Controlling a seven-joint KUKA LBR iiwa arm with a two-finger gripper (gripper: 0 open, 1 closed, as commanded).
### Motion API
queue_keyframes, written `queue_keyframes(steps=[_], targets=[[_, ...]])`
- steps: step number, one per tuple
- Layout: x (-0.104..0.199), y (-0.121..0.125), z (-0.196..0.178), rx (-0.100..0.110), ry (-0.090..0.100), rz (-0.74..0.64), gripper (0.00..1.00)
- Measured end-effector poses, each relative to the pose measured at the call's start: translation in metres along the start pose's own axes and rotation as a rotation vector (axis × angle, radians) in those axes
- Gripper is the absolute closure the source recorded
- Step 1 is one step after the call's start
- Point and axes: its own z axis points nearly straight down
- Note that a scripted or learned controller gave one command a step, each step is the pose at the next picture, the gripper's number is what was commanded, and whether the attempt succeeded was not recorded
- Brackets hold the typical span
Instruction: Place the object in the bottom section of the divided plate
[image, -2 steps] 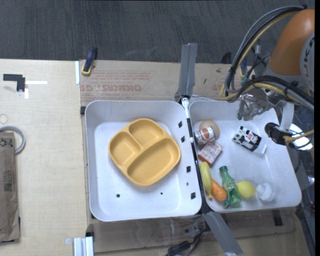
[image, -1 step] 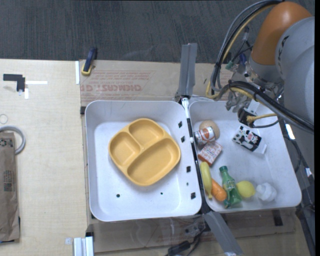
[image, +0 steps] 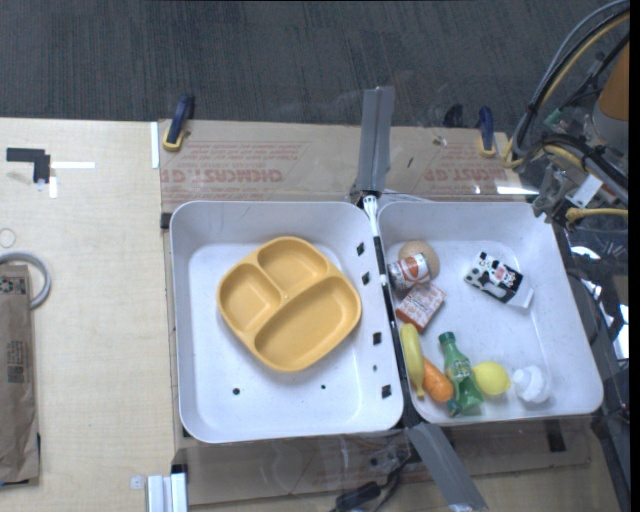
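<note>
Camera view looks down on a pale wooden table (image: 80, 300) bearing two shallow white bins. Left white bin (image: 200, 400) holds a yellow plastic divided plate (image: 290, 315), its large bottom section bare. Right white bin (image: 560, 340) holds the loose things: a small red-and-white can (image: 411, 268) beside a tan egg-shaped ball (image: 420, 252), a red snack packet (image: 421, 305), a black-and-white patterned block (image: 495, 277), a yellow banana (image: 411, 352), an orange carrot (image: 436, 381), a green toy bottle (image: 458, 373), a yellow lemon (image: 490, 378) and a white cup-like piece (image: 530, 384). Grey arm parts and cables (image: 585, 110) sit at the upper right; whether the pincer is open or closed cannot be told.
</note>
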Motion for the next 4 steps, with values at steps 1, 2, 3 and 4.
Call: queue_keyframes(steps=[1, 2, 3, 4], targets=[[0.001, 0.000, 0.000, 0.000, 0.000, -0.001, 0.00], [0.055, -0.116, 0.033, 0.001, 0.001, -0.021, 0.00], [0.054, -0.057, -0.031, -0.001, 0.001, 0.146, 0.00], [0.091, -0.131, 0.033, 0.002, -0.001, 0.492, 0.00]])
